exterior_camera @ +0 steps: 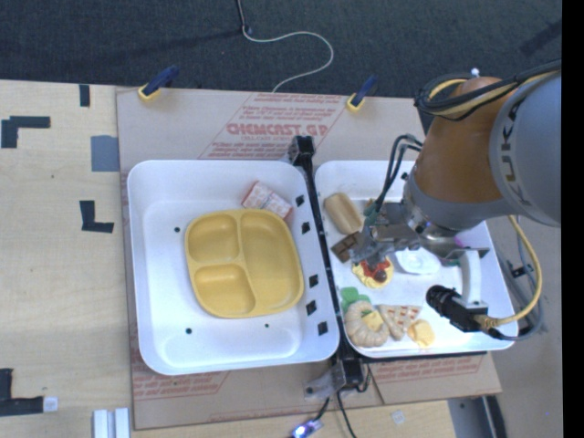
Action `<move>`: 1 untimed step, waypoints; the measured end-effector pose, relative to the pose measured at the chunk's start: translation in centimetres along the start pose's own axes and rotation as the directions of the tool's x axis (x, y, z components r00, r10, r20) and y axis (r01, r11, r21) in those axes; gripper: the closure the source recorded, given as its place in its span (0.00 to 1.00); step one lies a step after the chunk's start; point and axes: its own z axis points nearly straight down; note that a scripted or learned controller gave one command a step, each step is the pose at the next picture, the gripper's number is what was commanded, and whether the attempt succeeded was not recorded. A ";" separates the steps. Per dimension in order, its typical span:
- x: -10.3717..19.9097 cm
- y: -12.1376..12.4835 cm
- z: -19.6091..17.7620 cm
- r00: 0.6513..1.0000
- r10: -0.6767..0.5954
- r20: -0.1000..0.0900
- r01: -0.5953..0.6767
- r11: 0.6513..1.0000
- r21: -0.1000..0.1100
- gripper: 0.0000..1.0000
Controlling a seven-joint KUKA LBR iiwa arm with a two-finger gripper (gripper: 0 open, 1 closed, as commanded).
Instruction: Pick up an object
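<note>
Right bin (497, 340): gripper (372, 252) low over red-and-yellow toy food (374, 272) at bin's 9 o'clock, finger state cannot be told; left bin (151, 245): yellow divided plate (244, 263), centre

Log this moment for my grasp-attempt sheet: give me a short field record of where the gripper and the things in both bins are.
left bin: holds a yellow divided plate and a small pink-and-white packet at the plate's far edge
right bin: holds toy food, among it a tan roll, a pizza slice and a green piece
arm: reaches in from the right, over the right bin
gripper: low over a red-and-yellow item in the right bin
grasp: nothing seen between the fingers
</note>
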 end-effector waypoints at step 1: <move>1.6 -1.2 -0.1 1.000 0.003 0.001 -0.003 1.000 0.000 1.00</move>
